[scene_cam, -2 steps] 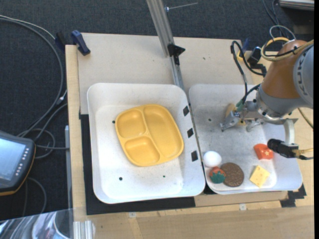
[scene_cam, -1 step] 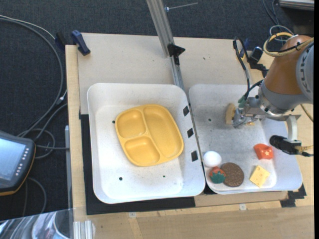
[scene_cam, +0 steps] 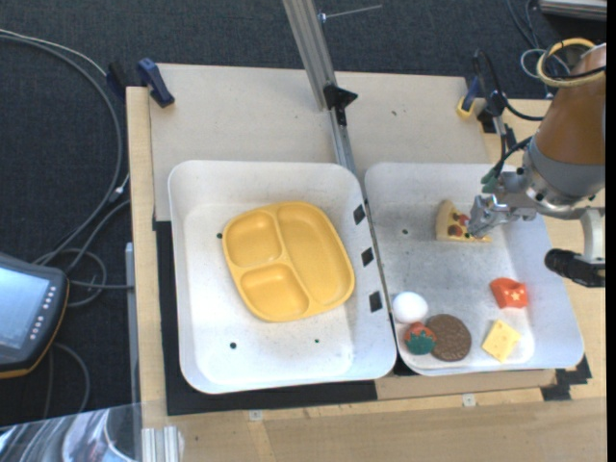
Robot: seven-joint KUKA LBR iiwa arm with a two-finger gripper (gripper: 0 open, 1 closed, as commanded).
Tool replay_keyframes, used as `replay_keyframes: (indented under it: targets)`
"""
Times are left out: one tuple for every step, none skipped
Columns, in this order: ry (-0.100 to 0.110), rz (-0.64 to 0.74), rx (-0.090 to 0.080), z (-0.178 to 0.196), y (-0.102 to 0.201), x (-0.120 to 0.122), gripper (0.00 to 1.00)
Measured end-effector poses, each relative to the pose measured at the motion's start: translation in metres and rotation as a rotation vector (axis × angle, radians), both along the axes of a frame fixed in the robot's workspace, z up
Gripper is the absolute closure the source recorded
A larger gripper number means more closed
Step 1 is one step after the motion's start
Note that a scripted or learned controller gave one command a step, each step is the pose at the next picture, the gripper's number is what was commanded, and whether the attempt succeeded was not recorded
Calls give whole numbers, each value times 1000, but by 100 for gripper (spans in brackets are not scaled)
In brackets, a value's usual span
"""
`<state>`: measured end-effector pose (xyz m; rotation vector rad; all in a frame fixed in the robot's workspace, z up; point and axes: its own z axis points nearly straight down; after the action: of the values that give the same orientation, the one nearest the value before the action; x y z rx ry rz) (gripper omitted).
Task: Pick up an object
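Yellow pizza-slice toy [scene_cam: 449, 221] at the right bin's [scene_cam: 423, 186] twelve o'clock meets the claw [scene_cam: 478, 218], grip unclear; next, probably close and lift.

No readable text anywhere from where I work. Checked the yellow divided plate [scene_cam: 287, 260]: plain, no mark. Toy foods in my right bin [scene_cam: 539, 258] carry no labels. The handheld screen [scene_cam: 24, 306] at the far left edge glows pale, but any characters on it are too small and blurred to make out (could be icons, cannot tell). No brand, number or sign shows on the bench [scene_cam: 241, 114] either.
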<state>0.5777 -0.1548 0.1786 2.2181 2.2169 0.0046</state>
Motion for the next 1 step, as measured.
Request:
replay_keyframes:
  targets:
    - [-2,2,0,55,0,2,100]
